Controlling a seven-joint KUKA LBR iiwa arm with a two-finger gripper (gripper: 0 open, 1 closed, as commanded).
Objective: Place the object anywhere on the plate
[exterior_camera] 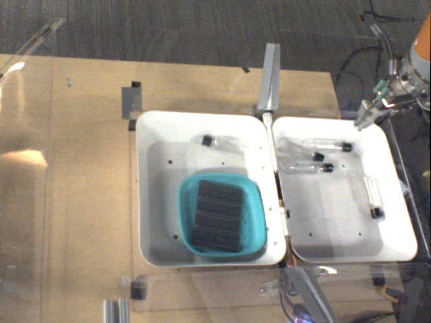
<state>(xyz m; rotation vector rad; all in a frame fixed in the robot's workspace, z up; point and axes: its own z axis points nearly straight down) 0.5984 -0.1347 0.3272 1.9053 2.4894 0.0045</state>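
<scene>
Hand (372, 110) sits at the far right corner of the right bin (397, 247), just above its rim, hanging from the grey arm with orange band (423, 46) coming in from the right edge. Can't tell how far open it is; nothing visibly held in it.

Right bin, white and shallow, holds clear tubes with dark caps: one tube (328, 144) near the far wall lying roughly parallel to it, two more (302, 157) (306, 169) just below it toward the left wall, close together, and a fourth tube (372, 197) near the right wall, lying lengthwise along it, cap toward the near side. All flat on the bin floor, apart from the hand.

Left bin (151, 180) touches the right bin along a shared middle edge. In it a teal plate (254, 210), square with rounded corners, sits in the near right part. A dark ribbed block (217, 216) lies on the plate, slightly tilted, covering most of its middle. One more capped clear tube (221, 140) lies near the far wall of the left bin, well apart from the plate.

Grey metal bar (270, 76) stands behind the seam between the bins. Bench (74, 200) is light wood.
</scene>
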